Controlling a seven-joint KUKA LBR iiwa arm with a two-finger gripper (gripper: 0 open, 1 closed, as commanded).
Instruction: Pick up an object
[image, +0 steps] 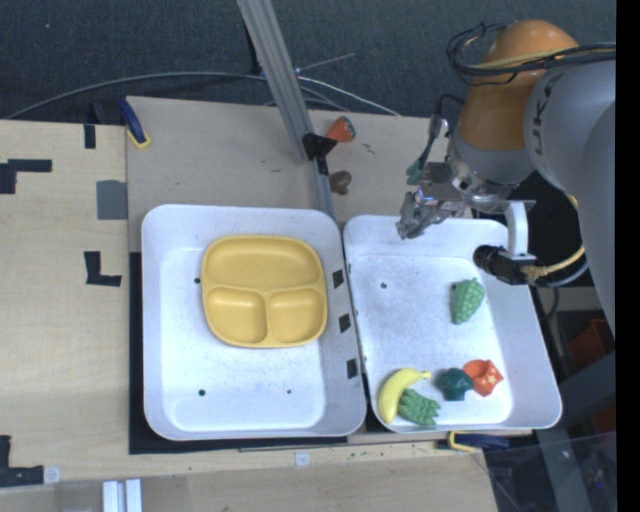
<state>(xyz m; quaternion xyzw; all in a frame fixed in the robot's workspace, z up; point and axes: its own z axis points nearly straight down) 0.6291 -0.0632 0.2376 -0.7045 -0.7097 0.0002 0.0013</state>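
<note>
the gripper (412, 226) hangs over the far left corner of the right bin (400, 300); whether the jaws are open cannot be told, and nothing shows between them. in that bin a green bunch of grapes (466, 300) lies by the right wall, well apart from the gripper. along the near edge lie a banana (393, 388), a green toy (419, 407), a teal toy (454, 383) and a red toy (483, 376). the left bin (160, 300) holds a yellow divided plate (264, 290).
</note>
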